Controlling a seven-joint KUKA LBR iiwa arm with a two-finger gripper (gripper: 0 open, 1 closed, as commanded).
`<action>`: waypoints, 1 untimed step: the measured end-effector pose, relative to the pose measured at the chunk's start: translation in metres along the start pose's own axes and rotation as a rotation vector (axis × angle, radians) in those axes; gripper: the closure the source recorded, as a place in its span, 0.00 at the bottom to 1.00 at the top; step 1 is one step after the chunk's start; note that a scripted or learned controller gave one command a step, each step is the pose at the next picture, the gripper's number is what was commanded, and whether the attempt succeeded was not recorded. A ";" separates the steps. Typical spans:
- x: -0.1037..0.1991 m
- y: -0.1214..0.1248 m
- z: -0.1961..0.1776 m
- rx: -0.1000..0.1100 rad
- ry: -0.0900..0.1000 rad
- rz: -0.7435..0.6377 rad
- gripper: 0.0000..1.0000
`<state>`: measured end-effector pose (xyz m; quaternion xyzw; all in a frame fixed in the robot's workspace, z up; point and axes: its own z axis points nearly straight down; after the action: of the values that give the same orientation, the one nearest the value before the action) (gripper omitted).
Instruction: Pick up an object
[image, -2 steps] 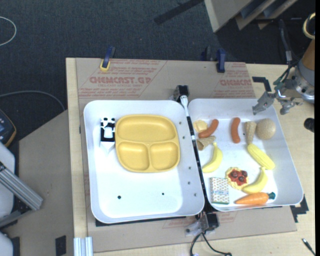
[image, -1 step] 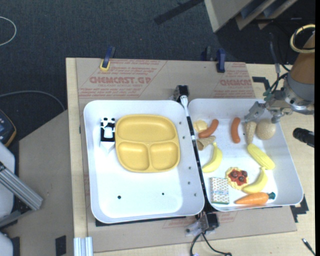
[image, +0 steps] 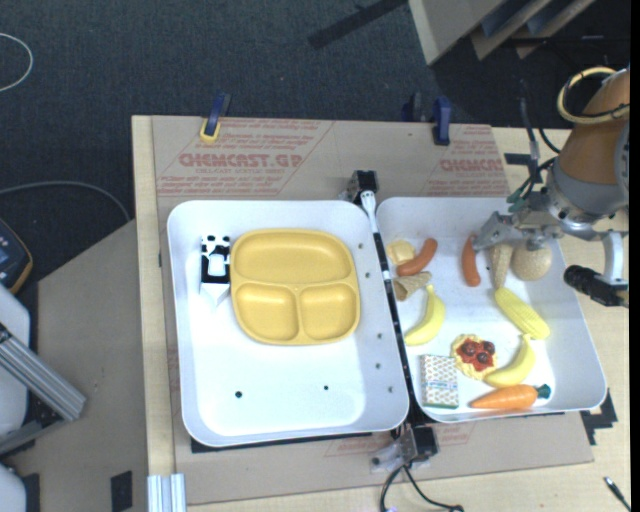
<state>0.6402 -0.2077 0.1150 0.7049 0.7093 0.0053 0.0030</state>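
Two white bins lay side by side on the bench (image: 150, 300). The left bin (image: 290, 410) held a yellow plate (image: 295, 285), with a small black-and-white piece (image: 215, 262) at the plate's 9 o'clock. The right bin (image: 585, 375) held toy foods.

The arm (image: 590, 150) was reached in from 3 o'clock and bent down over the right bin's 1 o'clock corner, with the gripper (image: 515, 240) set low above two foods. Whether it was parted or closed could not be told, and nothing was seen held in it.

Directly at the gripper's 6 o'clock lay a beige cone (image: 500, 268), its long axis run roughly from 12 to 6, and a rounded potato (image: 533, 263) just beside it at 3 o'clock. A red sausage (image: 470, 262) lay just at the cone's 9 o'clock, also pointed 12 to 6. A corn cob (image: 522, 312) lay near, at the cone's 5 o'clock, slanted from 10 to 4. A carrot (image: 505, 398) lay at the bin's 6 o'clock edge.
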 end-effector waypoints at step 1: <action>0.001 0.002 -0.002 -0.004 0.001 0.000 0.00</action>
<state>0.6421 -0.2062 0.1172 0.7050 0.7092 0.0070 0.0039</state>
